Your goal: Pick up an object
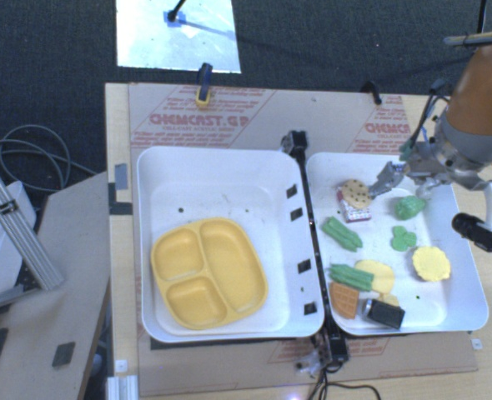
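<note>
1. Bench top [329, 111] covered in pale board with red print, carrying both bins.
2. Shallow white left bin [221, 169], touching its neighbour along the black-clipped middle edge.
3. Shallow white right bin [473, 302], filled with small toy food pieces, the things to pick.
4. Grey arm with orange band [484, 98], entering from the right, hanging over the right bin's far right corner.
5. Yellow three-compartment plastic tray [208, 272], lying flat in the near half of the left bin, nothing in its compartments.
6. Two-finger gripper [409, 183], pointing down over the far part of the right bin; fingers spread apart, nothing pinched between them.
7. Green bumpy toy lump [410, 207], just below the gripper, resting on the bin floor, apart from both fingers.
8. Green pea-pod toy [342, 233], lying slanted near the bin's left wall.
9. Yellow round ridged toy [431, 264], near the right wall.
10. Long green toy vegetable [352, 277], overlapping a pale yellow slice [378, 272].
11. Orange waffle-like toy [343, 299], by the near left corner, beside a black block [385, 313].
12. Tan speckled cookie toy [354, 192], touching a red-and-white block [358, 213], just left of the gripper's left finger.
13. Small green leafy toy [403, 240], alone mid-bin.
</note>
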